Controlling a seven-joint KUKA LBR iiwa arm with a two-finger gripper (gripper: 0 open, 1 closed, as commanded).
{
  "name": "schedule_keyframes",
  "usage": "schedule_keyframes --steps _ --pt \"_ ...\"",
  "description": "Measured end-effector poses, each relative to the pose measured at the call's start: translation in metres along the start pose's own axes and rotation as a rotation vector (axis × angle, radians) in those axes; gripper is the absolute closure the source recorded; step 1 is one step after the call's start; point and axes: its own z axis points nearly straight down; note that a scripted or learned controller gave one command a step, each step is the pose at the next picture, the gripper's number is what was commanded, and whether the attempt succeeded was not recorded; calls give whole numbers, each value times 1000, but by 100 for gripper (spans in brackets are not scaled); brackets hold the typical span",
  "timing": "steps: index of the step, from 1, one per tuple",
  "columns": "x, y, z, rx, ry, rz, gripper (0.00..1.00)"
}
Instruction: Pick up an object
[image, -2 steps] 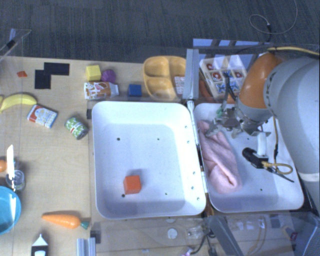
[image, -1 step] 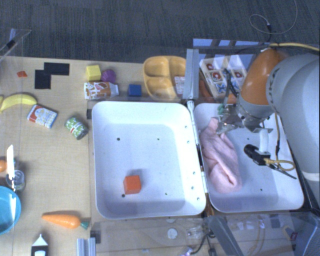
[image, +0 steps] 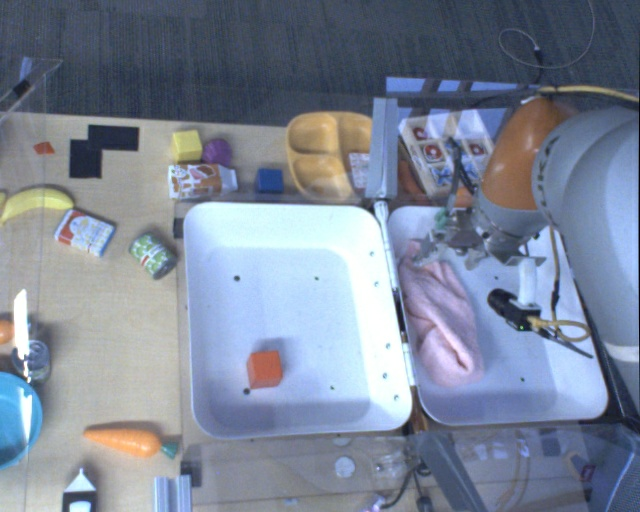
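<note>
— What lies nearest?
— An orange block (image: 265, 368) in the left bin (image: 215, 235); a pink cloth (image: 440, 312) in the right bin (image: 575, 395).
— And the pincer (image: 462, 243)?
— Down at the cloth's far end (whether apart or together, I cannot tell).

On the wooden bench (image: 110, 330) left of the bins lie a yellow banana (image: 35, 203), a small red-and-white carton (image: 84, 232), a green can (image: 153, 254) and an orange carrot (image: 124, 439). Behind the bins sit a yellow cube (image: 186, 145), a purple ball (image: 217, 152), a blue block (image: 269, 180) and a yellow divided dish (image: 328, 153).
</note>
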Motion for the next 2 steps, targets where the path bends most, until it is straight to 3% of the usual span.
schedule_keyframes --steps 1,2 --pt "-13 -50 12 7 3 -5 0" --pt "2 -5 14 9 4 -50 0"
